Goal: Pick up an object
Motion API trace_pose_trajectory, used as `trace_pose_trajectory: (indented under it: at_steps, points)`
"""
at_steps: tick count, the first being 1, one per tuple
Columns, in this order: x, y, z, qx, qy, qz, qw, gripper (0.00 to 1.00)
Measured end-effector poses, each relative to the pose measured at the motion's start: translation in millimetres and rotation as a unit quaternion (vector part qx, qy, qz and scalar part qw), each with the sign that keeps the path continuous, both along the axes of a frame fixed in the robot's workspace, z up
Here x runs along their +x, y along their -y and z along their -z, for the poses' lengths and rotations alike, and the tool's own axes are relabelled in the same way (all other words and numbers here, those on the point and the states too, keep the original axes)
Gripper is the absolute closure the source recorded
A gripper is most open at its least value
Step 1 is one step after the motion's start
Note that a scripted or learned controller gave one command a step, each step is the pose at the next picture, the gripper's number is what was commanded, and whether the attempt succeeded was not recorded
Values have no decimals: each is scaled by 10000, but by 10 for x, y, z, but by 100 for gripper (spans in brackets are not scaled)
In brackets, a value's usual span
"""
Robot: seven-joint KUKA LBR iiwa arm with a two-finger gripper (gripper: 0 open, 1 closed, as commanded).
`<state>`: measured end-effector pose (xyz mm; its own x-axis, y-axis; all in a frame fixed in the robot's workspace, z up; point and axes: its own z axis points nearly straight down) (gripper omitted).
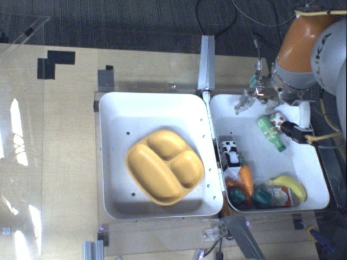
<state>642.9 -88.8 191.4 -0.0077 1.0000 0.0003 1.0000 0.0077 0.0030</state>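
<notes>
My gripper (250,97) hangs over the back left part of the right bin (320,167), below the arm's orange band. A green bottle (270,132) lies just to its right and nearer the front, apart from it. Along the bin's left wall lies a black and white toy (231,153). An orange carrot (246,179), a dark red piece (237,195) and a teal piece (263,197) crowd the front left corner. A yellow banana (290,185) lies at the front right. I see nothing held in the gripper.
The left bin (116,118) holds a yellow three-compartment plate (164,166). A metal rail (207,64) runs between the bins at the back. Cables loop behind the bins, and a black cable (295,131) hangs over the right bin's back right.
</notes>
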Motion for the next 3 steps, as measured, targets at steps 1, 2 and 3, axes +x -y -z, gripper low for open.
trace_pose_trajectory:
  at_steps: [1, 2, 3]
  points:
    - [-263, 436, 37, -4, 2, 92, 10000, 0]
    - [-82, 1165, 751, -10, 5, -249, 9997, 0]
    - [243, 1111, 1036, 33, -20, -545, 9985, 0]
